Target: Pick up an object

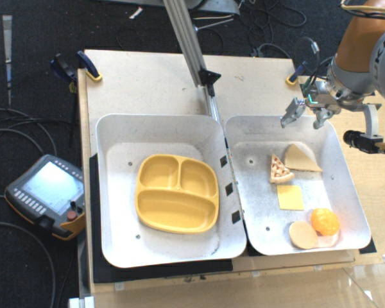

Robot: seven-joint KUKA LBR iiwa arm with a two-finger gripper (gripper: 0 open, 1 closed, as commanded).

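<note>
bins: 2 | yellow tray (177, 193): 1, left bin (112, 140) | food pieces: 5, right bin (256, 236) | gripper (306, 115): jaws spread apart, holding nothing

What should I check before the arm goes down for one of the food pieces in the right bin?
1. Tool open: ok, fingers spread.
2. Tool carrying nothing: ok.
3. Tool above a target: not ok, it hangs over the right bin's far rim.
4. Nearest piece, the tan wedge, free on top: ok.
5. Pizza slice apart from the wedge: cannot tell, edges look touching.
6. Orange ball standing alone: not ok, it leans on the round slice.
</note>
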